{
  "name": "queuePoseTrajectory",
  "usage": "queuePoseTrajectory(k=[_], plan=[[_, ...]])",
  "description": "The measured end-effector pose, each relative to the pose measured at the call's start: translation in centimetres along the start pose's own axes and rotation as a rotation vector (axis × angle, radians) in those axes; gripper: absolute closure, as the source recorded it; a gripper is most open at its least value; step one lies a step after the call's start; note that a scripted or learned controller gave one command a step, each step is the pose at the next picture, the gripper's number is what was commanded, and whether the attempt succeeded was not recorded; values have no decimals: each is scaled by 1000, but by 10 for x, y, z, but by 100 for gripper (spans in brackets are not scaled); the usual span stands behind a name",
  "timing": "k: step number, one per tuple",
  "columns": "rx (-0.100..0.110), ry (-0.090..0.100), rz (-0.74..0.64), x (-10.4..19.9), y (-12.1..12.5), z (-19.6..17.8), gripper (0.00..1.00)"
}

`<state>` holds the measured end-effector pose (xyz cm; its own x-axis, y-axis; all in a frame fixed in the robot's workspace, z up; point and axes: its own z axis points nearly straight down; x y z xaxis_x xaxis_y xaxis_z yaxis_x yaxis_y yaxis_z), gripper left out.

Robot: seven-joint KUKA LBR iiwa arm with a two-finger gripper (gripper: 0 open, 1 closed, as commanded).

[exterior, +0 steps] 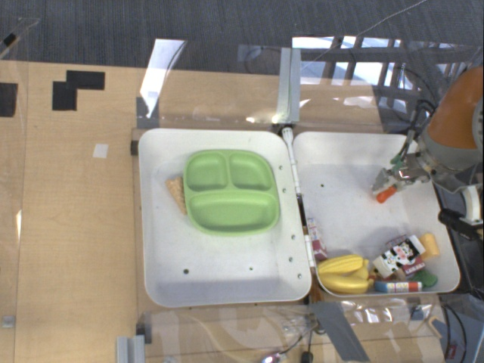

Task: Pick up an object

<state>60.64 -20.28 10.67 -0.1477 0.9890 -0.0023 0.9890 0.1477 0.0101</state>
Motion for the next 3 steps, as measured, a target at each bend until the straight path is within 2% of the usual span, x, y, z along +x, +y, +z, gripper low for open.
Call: queuePoseTrajectory(k=[1, 2, 3], plan=[[5, 1, 55, 93, 2, -108, 100], [8, 2, -3, 66, 9, -12, 100], [7, 1, 398, 149, 32, -78, 100]])
